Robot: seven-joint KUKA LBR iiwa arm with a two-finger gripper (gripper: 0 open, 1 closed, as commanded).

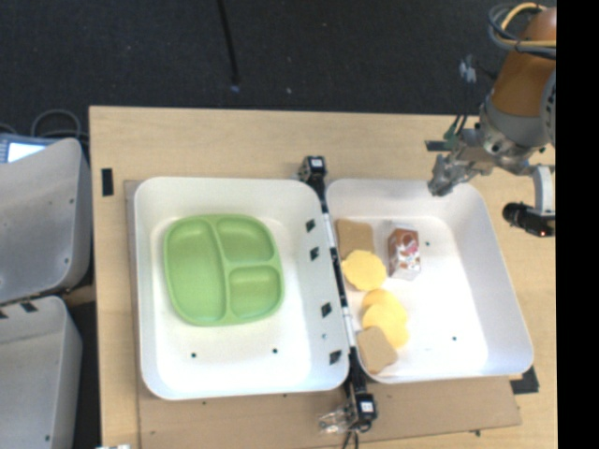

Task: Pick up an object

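Above the right white bin's [487,251] far rim my jaws hung; how they stood I could not tell, well apart from the small red-and-white packet [404,252], likely poised before descending.

I work over a light wooden bench [215,143] standing on dark carpet [374,36]. Two shallow white bins sit on it side by side, touching along one edge.

- Left bin [154,354]: holds a green divided plate [225,269] with three compartments, lying flat, nearer the bin's outer side.
- Right bin [473,297]: white floor with small dark dots.
- Seam: a row of black clips [329,279] runs along it, with a black fitting [312,167] at the far end.
- Bench edge: a black tape mark [107,182] lies beside the left bin.
- Off the bench: two grey housings [37,223] stand at the view's left; a thin dark cable [225,26] crosses the carpet.
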